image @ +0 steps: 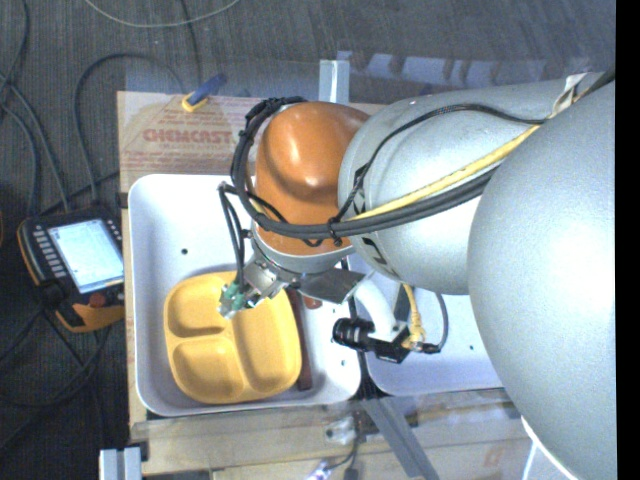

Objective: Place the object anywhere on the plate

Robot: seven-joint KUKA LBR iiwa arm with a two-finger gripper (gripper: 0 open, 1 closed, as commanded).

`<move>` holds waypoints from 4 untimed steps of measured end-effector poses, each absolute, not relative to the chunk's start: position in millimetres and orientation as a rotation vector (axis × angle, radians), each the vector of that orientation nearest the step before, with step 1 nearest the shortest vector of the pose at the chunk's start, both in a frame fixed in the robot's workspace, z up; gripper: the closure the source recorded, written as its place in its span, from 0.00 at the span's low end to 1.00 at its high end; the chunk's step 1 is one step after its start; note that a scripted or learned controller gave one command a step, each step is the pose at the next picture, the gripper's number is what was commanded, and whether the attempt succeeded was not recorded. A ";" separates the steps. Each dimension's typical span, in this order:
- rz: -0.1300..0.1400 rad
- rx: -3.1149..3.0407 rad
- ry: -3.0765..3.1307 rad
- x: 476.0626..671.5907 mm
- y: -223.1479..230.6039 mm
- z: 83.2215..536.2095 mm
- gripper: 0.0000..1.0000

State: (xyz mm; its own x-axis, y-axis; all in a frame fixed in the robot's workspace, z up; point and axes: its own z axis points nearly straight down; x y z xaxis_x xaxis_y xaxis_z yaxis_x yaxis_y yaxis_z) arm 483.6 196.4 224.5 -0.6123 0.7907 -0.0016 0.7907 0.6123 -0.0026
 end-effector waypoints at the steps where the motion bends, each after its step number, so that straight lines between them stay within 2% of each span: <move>1: 0.021 1.734 2.608 497.0 218.3 100.5 1.00; 2: -0.007 1.559 2.728 482.9 143.7 151.4 1.00; 3: 0.032 1.805 2.545 492.0 185.5 111.8 1.00; 4: -0.011 2.022 2.402 496.1 221.3 169.3 1.00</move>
State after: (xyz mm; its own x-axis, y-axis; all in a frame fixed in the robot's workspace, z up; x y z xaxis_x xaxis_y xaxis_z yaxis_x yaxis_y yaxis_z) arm 496.1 221.3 169.3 -0.1705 0.9853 -0.0053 0.9854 0.1705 -0.0044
